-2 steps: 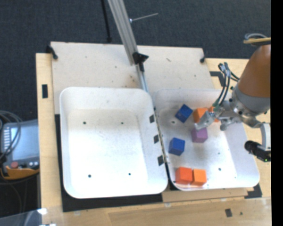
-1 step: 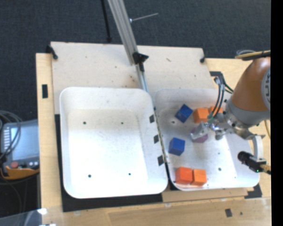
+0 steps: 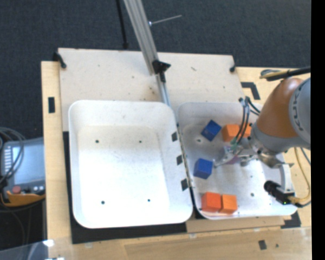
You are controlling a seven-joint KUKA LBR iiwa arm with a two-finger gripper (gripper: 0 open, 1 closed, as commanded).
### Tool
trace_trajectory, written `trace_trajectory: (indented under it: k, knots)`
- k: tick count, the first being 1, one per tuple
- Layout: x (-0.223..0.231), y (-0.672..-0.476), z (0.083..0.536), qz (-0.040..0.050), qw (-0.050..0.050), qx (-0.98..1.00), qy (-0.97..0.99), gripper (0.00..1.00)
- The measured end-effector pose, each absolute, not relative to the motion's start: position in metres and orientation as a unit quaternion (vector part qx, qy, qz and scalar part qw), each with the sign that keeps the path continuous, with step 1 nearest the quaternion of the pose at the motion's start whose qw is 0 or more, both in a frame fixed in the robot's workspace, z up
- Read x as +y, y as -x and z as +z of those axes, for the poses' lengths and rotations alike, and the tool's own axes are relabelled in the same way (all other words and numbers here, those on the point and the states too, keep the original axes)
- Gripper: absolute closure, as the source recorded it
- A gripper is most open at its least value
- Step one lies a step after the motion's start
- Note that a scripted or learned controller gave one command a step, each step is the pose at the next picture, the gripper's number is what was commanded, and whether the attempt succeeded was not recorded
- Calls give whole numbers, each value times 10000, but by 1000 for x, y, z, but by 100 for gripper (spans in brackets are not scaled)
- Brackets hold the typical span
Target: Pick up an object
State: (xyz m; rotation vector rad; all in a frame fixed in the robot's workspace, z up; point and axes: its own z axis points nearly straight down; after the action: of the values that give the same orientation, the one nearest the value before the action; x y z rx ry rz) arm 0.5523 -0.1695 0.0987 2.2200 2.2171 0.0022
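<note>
1. Orange blocks [image 3: 219, 202] — two, touching side by side — lie nearest the camera, at the front of the right bin [image 3: 260, 207], well below the fingers [image 3: 231, 157].
2. Fingers: whether wide or narrow cannot be told; nothing is seen held between them.
3. Candidate objects: a blue cube [image 3: 203, 168] just left of the fingers; a second blue cube [image 3: 211, 130] above and left; an orange block [image 3: 231, 132] directly above.
4. Risk, as judged: the nearest cube sits close to the bin's left wall [image 3: 185, 161] — a closing stroke may nudge it aside or pin it against the wall rather than grip it.
5. Left bin [image 3: 124, 161], far left of the fingers, on the tabletop [image 3: 97, 69].
</note>
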Motion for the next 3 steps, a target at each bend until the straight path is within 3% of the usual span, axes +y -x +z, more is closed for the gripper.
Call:
trace_trajectory:
  k: [1,3]
  knots:
    - [-171,-553,109,20,30,7041,-7101,100]
    - [-172,-553,209,14,25,7082,-7061,100]
